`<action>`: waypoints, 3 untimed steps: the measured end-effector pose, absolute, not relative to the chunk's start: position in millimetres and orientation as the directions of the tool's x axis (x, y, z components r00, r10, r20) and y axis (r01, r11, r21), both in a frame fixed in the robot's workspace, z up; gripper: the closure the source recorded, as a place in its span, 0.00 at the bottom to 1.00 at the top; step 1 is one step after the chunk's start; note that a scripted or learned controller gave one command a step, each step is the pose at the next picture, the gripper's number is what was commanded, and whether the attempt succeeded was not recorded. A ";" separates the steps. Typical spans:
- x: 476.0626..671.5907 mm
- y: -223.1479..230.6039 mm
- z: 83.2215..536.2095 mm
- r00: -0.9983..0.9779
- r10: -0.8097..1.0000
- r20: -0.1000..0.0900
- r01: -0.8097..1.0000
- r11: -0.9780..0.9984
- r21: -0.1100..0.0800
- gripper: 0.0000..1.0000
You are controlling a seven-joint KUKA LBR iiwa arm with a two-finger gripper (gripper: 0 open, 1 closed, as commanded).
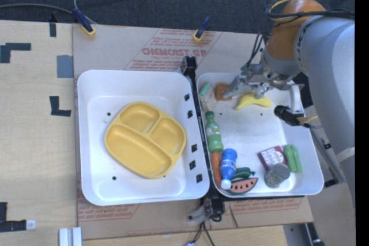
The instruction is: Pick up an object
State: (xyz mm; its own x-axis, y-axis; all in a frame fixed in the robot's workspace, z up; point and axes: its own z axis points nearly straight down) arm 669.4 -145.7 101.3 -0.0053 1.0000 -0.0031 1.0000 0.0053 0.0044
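Near edge, right bin [308, 184]: we see a watermelon slice [240, 185] against the near wall, with a blue bottle [227, 163] and an orange carrot [215, 164] just left of it.
Near right corner: a grey can [277, 175] sits beside a dark red packet [271, 156] and a green block [292, 158].
Left wall of that bin: a green bottle [214, 134] lies along it.
Left bin [92, 141]: a yellow divided plate [145, 139] lies in its middle.
Far part, right bin: a banana [252, 102] lies just near of the gripper [249, 85]; a brown item [221, 90] lies to its left.
Gripper: low over the far end of the right bin; we cannot tell if it is clenched or released.
Arm [323, 43]: it reaches in from the right.
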 end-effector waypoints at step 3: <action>616.8 -62.5 212.5 -0.003 1.000 0.001 1.000 0.003 0.000 1.00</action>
State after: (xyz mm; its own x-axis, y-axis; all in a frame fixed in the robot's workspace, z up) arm 616.8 -62.5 212.5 -0.0027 1.0000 0.0007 1.0000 0.0027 0.0000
